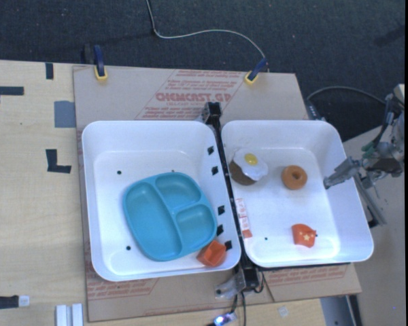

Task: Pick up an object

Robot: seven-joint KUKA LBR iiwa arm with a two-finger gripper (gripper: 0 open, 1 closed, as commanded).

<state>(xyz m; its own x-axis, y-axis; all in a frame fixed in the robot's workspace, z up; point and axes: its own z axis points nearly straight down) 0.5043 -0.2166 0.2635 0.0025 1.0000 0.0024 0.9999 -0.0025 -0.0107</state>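
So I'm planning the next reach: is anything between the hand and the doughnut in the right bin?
Nothing visible. The hand sits at the right bin's right wall, and bare white floor lies between it and the doughnut.

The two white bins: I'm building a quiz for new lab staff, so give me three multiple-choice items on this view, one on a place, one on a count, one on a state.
1. Where does the blue divided tray lie?
A. in the left bin
B. in the right bin
C. on the cardboard outside the bins

2. How many things lie in the right bin?
A. one
B. three
C. five

3. How does the gripper stand to the toy doughnut?
A. pressed on it
B. lifting it
C. apart from it, at the bin's right wall

Answers:
1 A, the tray fills much of the left bin, with an orange toy by its lower right corner.
2 B, the doughnut, a brown toy with a white and yellow top and a small orange-red toy.
3 C, bare white floor shows between gripper and doughnut.
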